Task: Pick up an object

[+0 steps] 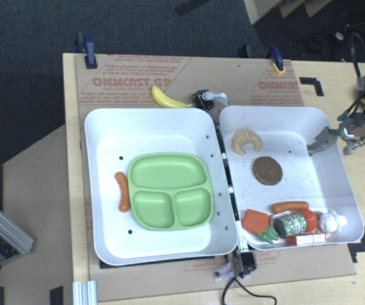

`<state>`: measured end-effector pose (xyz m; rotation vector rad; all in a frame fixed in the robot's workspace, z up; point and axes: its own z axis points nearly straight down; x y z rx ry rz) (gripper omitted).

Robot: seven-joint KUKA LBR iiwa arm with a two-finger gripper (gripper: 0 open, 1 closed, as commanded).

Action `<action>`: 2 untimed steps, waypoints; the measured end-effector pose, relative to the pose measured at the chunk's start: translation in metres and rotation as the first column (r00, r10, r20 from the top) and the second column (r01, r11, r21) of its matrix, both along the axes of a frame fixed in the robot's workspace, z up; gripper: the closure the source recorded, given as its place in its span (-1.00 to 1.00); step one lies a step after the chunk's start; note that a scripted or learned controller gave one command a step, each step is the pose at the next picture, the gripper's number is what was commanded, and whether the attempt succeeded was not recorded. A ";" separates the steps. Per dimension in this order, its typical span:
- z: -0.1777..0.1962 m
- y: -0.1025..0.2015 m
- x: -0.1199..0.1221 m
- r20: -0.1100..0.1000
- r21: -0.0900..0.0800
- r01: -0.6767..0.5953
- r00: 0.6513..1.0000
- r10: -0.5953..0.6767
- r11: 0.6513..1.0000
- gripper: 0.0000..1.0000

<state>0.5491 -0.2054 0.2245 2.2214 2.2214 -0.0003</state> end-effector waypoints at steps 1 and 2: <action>-0.099 0.103 -0.054 -0.013 0.008 -0.006 1.000 0.006 1.000 -1.00; -0.142 0.092 0.007 0.004 -0.002 -0.002 1.000 0.002 1.000 -1.00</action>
